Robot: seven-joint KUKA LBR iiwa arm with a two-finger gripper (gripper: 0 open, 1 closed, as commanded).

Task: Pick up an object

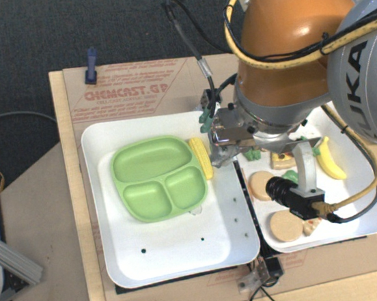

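— Where's the thing to pick?

— The nearest candidate is the yellow piece (201,157), a ribbed strip in the left bin (107,212). It lies along the right edge of the green plate (158,178), touching it or nearly so, with its long side running up and down the view.

— And the gripper?

— The gripper (222,137) hangs just right of the piece's upper end, over the seam where the two bins meet. The piece sits beside it, not under it. Nothing shows in its grasp. Whether it is clenched or released I can't tell, because the wrist (273,111) covers most of it.

— What crowds the spot?

— On the left, the plate: three compartments, lying flat in the upper half of its bin. On the right, the raised rims of both bins, just beside the piece. Dark cables (187,36) drop from above to the gripper.

— What about the right bin?

— The right bin (369,215) holds a banana (329,159) near its right side, pointing down the view. Two tan discs lie there as well, one (258,185) near the seam and one (285,226) lower. Small green bits (251,152) lie close under the wrist. A black fitting (291,198) with a yellow hose sits over the space between the discs. The orange band (288,19) hides that bin's upper part.
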